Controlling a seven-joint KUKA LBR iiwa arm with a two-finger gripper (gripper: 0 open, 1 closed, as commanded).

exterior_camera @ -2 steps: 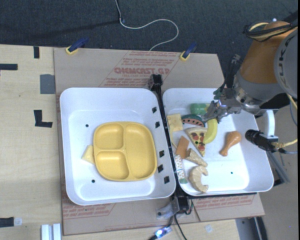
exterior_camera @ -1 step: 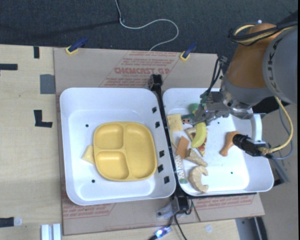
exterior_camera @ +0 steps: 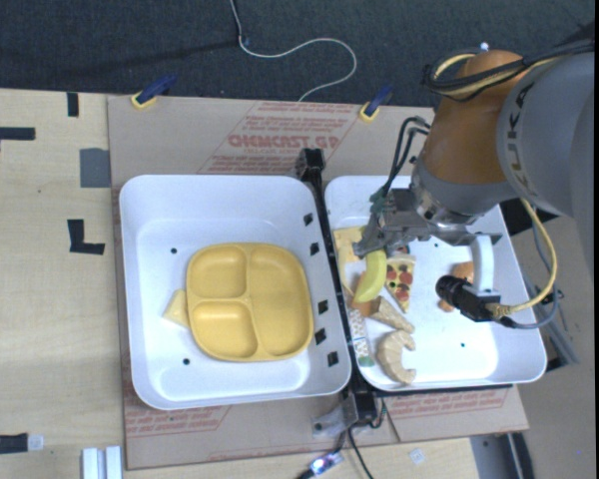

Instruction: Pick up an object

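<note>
Hand (exterior_camera: 387, 236) low over right bin (exterior_camera: 509, 367), centre-right of frame, directly above banana (exterior_camera: 370, 275). Cannot tell whether hand is open or closed; no object visibly gripped. Banana lies among pizza slice (exterior_camera: 400, 279) and croissant (exterior_camera: 397, 355) at bin's left side. Yellow tray (exterior_camera: 249, 299) in left bin. Pick apparently not yet done; grasp and lift remain.

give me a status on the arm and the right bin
End effector low over right bin, above banana. Nothing seen held. Pizza slice and croissant crowd beside it.
</note>
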